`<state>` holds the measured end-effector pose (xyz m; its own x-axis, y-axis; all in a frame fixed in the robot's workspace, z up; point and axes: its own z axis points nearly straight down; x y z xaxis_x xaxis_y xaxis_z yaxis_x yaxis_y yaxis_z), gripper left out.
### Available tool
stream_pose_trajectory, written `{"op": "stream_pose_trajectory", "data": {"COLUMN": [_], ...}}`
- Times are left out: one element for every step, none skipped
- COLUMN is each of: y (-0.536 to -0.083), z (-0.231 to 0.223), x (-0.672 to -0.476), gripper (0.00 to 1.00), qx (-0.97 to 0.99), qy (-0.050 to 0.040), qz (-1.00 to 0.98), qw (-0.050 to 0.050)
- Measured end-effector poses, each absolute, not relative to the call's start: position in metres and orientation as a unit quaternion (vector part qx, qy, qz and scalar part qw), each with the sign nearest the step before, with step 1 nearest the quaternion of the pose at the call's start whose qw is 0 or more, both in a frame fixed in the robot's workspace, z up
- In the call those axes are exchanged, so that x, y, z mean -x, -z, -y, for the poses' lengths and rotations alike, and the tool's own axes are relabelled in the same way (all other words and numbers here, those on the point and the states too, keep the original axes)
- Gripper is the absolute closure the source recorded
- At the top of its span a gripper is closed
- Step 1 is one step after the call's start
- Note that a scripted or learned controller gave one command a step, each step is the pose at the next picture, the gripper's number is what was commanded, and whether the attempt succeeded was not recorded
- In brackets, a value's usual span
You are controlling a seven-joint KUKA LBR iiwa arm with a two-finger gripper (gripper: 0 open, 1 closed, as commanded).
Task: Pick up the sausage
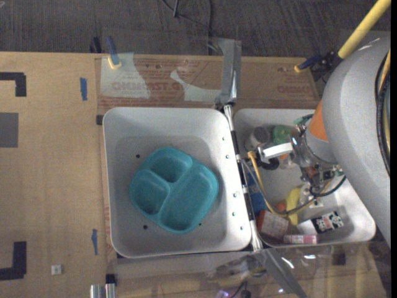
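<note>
Pink stick, maybe the sausage [301, 238], lies left-to-right in the right bin [279, 113] — gripper [310, 185] near it, wide or narrow I cannot tell.

A single fixed camera sits above the table [49, 166], looking down at a slant, far enough back to frame the centre bin [124, 120], the 3 o'clock bin [363, 225] and floor [93, 11] at 12 o'clock.

Teal divided plate [174, 190] in left bin [118, 135]
</note>
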<state>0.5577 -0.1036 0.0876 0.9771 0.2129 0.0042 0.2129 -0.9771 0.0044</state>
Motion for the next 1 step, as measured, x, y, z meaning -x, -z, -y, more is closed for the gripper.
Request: {"op": "stream_pose_trajectory", "data": {"y": [-0.1751], "z": [0.1411], "x": [-0.5454], "gripper": [0.0], "qx": [-0.995], "qy": [0.0011], "qz": [-0.102], "qw": [-0.001]}}
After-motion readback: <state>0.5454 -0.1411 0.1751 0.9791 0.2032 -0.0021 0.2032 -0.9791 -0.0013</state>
